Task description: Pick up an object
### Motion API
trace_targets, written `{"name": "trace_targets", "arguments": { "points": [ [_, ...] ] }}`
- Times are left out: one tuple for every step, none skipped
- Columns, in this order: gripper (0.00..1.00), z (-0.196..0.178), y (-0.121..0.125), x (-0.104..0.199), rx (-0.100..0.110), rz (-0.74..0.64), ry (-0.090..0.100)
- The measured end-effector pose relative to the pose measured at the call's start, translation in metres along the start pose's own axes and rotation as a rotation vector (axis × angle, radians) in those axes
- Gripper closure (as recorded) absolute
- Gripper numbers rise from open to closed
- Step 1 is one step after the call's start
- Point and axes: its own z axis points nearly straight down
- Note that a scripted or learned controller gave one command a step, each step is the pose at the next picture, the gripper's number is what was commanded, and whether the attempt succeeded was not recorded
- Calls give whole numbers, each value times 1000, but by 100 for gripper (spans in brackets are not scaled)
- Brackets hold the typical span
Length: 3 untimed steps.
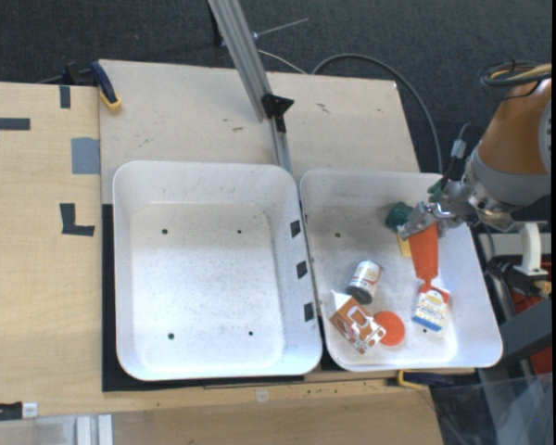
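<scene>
1. Orange carrot-shaped toy [425, 253] lies just below the gripper [424, 215] in the right bin [473, 341]; a green object [398, 216] sits beside it.
2. We cannot tell the gripper's opening.
3. We fear a descent clips the green object, nudging the toy away.

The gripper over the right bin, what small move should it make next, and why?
Probably a short descent onto the orange tool: the gripper sits by that tool's upper end and the green object, with nothing seen between its fingers.
</scene>
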Motion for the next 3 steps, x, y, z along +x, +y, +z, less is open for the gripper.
{"name": "trace_targets", "arguments": {
  "points": [
    [100, -43, 2, 3, 0, 0, 0],
    [100, -81, 3, 4, 1, 1, 0],
    [100, -66, -9, 49, 7, -2, 2]
  ]
}}
